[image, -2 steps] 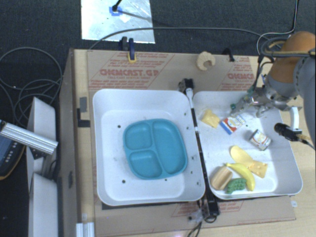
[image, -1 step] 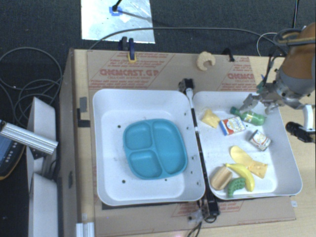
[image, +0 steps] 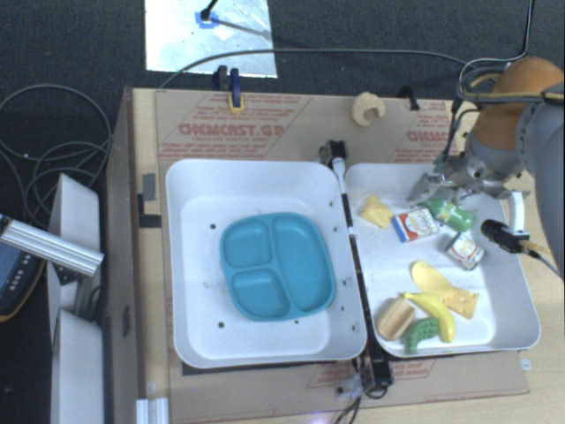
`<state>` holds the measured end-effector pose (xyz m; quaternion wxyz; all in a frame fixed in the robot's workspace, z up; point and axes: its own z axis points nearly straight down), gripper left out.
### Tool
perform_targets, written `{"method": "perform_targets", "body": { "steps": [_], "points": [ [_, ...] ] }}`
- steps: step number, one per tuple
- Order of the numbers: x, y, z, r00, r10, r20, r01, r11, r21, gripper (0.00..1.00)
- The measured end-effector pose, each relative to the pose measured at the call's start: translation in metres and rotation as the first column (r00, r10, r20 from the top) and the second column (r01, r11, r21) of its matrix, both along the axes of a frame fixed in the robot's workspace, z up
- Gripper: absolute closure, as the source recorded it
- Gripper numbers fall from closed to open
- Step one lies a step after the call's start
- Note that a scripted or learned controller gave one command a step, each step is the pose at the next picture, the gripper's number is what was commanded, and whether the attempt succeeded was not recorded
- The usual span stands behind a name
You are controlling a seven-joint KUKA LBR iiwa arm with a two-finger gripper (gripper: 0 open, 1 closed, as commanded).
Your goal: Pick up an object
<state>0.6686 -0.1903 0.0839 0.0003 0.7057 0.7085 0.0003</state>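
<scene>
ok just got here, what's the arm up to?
The arm's gripper is down at the far edge of the right bin, right by a green bottle and a small red, white and blue carton. Nothing visibly held. More toy food lies loose nearby, including a banana. The left bin holds a blue divided plate.

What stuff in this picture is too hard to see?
- Camera view: whether the gripper is open or shut, too small and blurred.
- Camera view: the print on the small red and white carton, too small to read.
- Camera view: part of the green bottle, under the gripper.
- Camera view: the rest of the arm, cut off by the right edge.
</scene>
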Motion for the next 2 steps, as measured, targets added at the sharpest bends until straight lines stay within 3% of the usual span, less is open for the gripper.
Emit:
{"method": "perform_targets", "body": {
  "steps": [1,2],
  "points": [
    [0.002,0.0,0.013,1.0,0.003,0.005,-0.003,1.0,-0.003,1.0],
    [-0.071,0.04,0.057,1.0,-0.002,0.002,0.002,1.0,-0.001,1.0]
  ]
}}
